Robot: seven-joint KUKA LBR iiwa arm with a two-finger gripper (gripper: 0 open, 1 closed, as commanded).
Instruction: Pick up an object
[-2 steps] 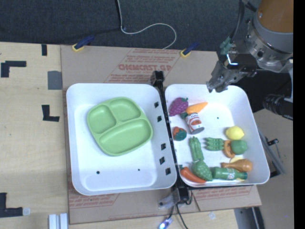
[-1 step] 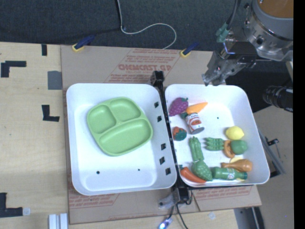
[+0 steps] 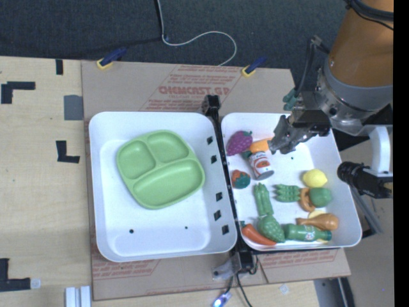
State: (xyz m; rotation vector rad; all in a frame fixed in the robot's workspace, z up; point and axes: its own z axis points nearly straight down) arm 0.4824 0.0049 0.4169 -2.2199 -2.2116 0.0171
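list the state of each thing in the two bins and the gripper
gripper: above the right bin, nothing seen between its fingers
green divided plate: flat in the left bin, nothing on it
purple grapes: lying in the right bin
small bottle: on its side, just below the gripper
yellow lemon: resting in the right bin
green bottle: on its side at the near wall

The grey arm with its orange band reaches in from the right and slants down toward the lower left, ending in the dark gripper, whose fingers point down-left below the wrist with nothing seen between them.
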